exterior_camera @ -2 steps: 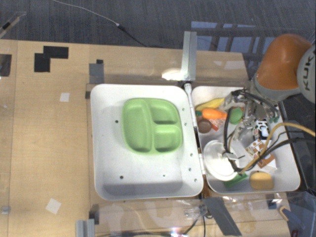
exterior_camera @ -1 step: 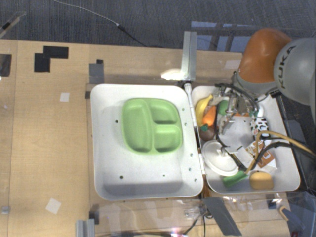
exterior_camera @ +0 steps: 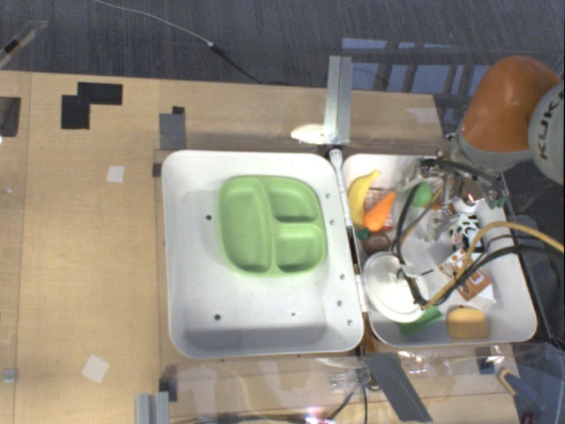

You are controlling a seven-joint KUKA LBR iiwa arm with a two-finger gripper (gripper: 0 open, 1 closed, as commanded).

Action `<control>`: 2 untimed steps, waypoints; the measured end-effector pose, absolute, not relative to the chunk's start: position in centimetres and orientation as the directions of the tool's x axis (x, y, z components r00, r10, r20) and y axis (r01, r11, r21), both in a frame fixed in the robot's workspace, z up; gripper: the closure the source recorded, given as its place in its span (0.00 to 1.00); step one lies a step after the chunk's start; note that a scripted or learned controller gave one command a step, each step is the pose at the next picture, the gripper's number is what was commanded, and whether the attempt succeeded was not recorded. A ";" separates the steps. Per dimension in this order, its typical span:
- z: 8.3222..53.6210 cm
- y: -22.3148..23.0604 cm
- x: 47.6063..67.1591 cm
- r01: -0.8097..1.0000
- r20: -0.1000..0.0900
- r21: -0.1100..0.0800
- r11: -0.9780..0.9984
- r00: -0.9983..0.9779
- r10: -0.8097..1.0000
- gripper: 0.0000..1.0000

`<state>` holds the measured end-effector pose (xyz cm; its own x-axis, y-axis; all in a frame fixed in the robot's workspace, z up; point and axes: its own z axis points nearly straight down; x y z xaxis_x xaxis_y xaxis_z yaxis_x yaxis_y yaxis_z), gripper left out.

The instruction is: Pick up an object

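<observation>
The gripper is hanging low in the right bin; its grip state I cannot tell. Nearest candidates, banana and carrot, are lying at the bin's left wall: probably light, smooth, slippery; take either across its middle.

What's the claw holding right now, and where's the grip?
Cannot be told. The claw sits low in the right bin, near the carrot and banana, amid cables; no object is visibly in its grip.
</observation>
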<state>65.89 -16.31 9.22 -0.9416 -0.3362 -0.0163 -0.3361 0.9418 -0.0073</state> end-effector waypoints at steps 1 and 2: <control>9.2 -18.5 67.4 -0.577 -0.014 -0.011 0.817 -0.817 -0.577 0.00; 9.0 -18.1 63.7 -0.555 -0.013 -0.009 0.831 -0.831 -0.556 0.00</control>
<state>63.65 -18.12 9.02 -0.8314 -0.5555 -0.0129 -0.5555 0.8315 -0.0088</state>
